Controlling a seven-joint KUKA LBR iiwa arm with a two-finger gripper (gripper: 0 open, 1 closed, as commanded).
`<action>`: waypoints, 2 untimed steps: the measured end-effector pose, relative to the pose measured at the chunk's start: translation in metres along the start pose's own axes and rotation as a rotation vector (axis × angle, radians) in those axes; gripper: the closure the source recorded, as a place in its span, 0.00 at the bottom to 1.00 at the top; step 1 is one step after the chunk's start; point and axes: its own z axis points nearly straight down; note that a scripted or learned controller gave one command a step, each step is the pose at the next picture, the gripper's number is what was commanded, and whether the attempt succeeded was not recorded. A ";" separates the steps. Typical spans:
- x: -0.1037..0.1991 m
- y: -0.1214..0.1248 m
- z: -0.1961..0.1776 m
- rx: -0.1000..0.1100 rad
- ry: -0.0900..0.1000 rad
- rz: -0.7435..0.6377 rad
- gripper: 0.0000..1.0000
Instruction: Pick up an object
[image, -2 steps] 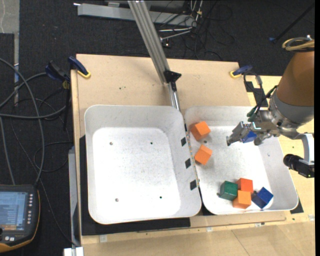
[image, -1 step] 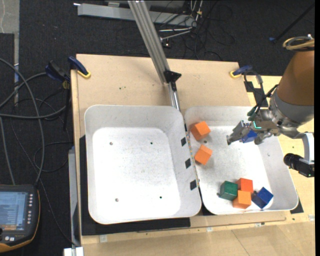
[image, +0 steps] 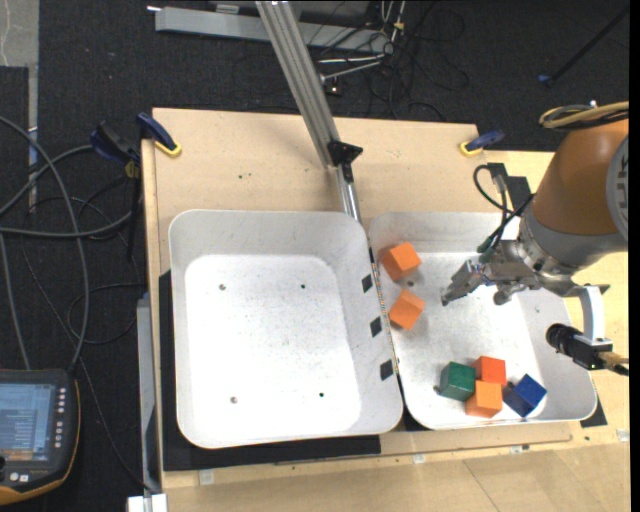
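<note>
Grey metal fingers (image: 449, 293) of the gripper (image: 455, 290) point toward nine o'clock over the right bin (image: 560, 330), low above its white floor; they look close together at the tips with nothing between them, though whether they are fully clenched I cannot tell. Just beyond the tips, at about eight o'clock, lies an orange block (image: 406, 310), near the bin's left wall and apart from the fingers. A second orange block (image: 401, 260) sits at roughly ten o'clock from the gripper, also by that wall. Down at five o'clock, near the bin's lower edge, a cluster rests together: a green block (image: 458, 381), a red-orange block (image: 491, 369), another orange one (image: 485, 398) touching it below, and a blue block (image: 524, 394) beside them. The arm (image: 585, 200), grey with its orange band, enters from three o'clock. The left bin (image: 190, 300) lies at nine o'clock.
</note>
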 end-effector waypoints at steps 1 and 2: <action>-0.010 -0.002 0.050 0.000 0.000 0.001 0.00; -0.009 -0.002 0.101 -0.005 -0.001 0.000 0.00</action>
